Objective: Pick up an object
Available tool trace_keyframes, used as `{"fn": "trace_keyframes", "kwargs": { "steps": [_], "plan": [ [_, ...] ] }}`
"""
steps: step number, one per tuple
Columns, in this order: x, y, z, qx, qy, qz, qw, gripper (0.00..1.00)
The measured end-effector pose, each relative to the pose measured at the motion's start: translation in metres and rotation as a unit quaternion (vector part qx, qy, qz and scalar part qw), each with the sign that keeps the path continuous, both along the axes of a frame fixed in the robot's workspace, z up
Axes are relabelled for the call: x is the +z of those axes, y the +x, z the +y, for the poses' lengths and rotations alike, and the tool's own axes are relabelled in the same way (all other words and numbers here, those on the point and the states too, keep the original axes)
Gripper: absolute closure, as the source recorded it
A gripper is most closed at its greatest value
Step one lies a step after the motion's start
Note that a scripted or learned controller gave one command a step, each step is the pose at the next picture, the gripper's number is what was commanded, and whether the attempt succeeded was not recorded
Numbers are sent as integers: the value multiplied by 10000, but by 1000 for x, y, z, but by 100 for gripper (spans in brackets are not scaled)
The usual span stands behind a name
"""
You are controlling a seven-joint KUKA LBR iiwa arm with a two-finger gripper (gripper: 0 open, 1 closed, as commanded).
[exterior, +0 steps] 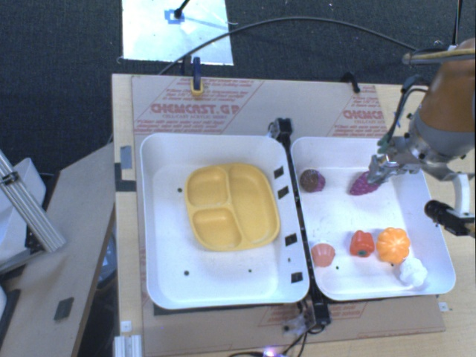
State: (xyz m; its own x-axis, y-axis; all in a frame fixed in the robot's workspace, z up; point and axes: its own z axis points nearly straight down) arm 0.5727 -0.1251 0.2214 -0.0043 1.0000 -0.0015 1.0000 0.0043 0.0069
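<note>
1. Red lettering on the cardboard sheet under the bins reads "CHEMCAST GP", once behind the left bin and again, partly cut off, behind the right bin.
2. The gripper hangs over the right bin's far side, its metal tips right at the upper end of a magenta object; I cannot tell whether the jaws are spread or pinching it.
3. Left of the jaws lies a dark purple ball.
4. Nearer the camera than the jaws sit a red pepper, an orange pumpkin, a pink piece and a white lump.
5. Far left of the jaws, a yellow divided tray rests in the left bin.
</note>
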Motion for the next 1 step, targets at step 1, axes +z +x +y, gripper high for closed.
{"fn": "trace_keyframes", "kwargs": {
  "steps": [1],
  "plan": [
    [20, 1, 0, 2, 5, 14, 10000, 100]
  ]
}}
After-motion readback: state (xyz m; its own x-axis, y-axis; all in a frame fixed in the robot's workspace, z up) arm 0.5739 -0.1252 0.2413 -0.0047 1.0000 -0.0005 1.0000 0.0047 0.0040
